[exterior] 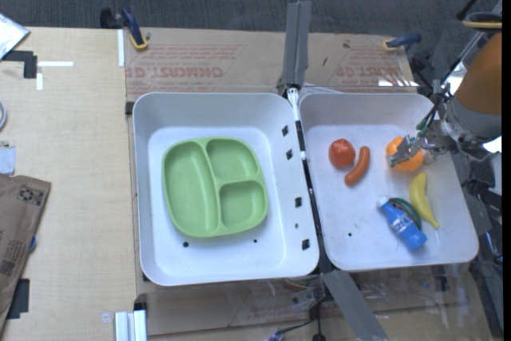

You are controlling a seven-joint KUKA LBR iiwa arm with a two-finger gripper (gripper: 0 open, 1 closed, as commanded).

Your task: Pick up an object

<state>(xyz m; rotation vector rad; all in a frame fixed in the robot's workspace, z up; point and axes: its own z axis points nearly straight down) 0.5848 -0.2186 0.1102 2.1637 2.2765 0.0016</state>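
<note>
Nearest the camera in the right white plastic bin [447, 251], a small blue plastic bottle [403, 224] is lying on its side. Just beside it, a little further back, a yellow toy banana [422, 200] is lying with one end close to the bottle's top.

Over in the left white plastic bin [152, 172], a light green plastic plate with three sections [214, 186] is sitting flat near the middle.

Further back in the right bin, a long orange-red toy sausage [357, 165] is lying at a slant. A round red toy tomato [342, 153] is sitting just beside it, touching or almost touching its upper end.

To the right of those two, a round orange toy fruit [406, 156] is resting near the bin's right wall, above the banana. The silver two-finger gripper [413, 146] is reaching in from the right and is pressing right on top of this orange fruit. The gripper's metal tips are lying against the fruit's upper side, but they are too small and blurry to see well, so I cannot tell if they are squeezing the fruit or are spread apart. The fruit looks like it is sitting on the bin floor.

Behind the gripper, the grey robot arm with its orange band [484, 80] is leaning over the far right corner of the bin.
</note>
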